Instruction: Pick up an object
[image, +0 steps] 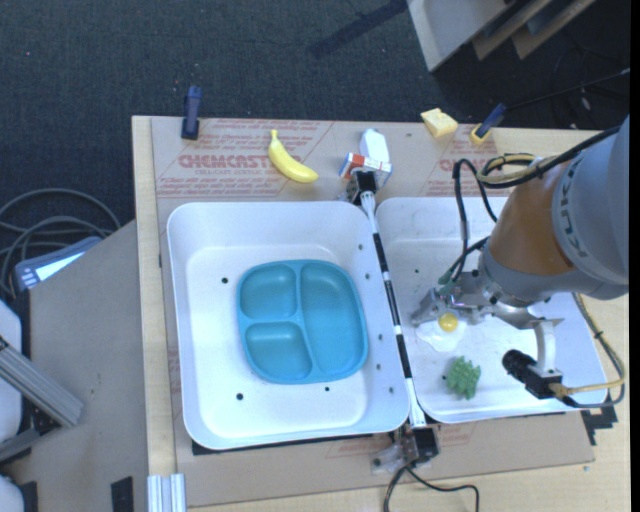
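My gripper hangs low over the left half of the right bin, at the end of the grey arm with the orange band. Directly under it lies a flat white fried-egg toy with a yellow yolk, partly covered by the gripper's tip. A small green broccoli piece sits just in front of it, nearer the bin's front wall. I cannot see whether the gripper touches the egg toy.
The left bin holds a blue divided plate. On the bench behind the bins lie a yellow banana, a white and red item, a yellow cheese wedge and two blue clips.
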